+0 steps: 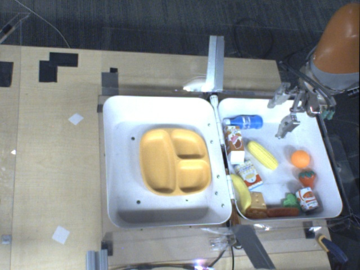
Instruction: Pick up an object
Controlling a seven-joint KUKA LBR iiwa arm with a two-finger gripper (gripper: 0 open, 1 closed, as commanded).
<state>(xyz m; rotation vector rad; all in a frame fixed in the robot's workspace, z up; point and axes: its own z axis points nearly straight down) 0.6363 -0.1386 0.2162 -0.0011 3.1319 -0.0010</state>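
A grey two-finger gripper (284, 113) on the orange-banded arm hangs over the far right corner of the right white bin (332, 167), its jaws spread apart and holding nothing. Beneath and to its left lies a blue plastic bottle with a white cap (243, 121), near the bin's far wall. Nearer the camera sit a yellow toy corn cob (262, 154), a small orange ball (300, 159), a red toy strawberry (306, 178) and a yellow toy banana (242, 190), all loose in the same bin. In the left white bin (118, 167), a yellow three-compartment plastic tray (173, 161) rests alone.
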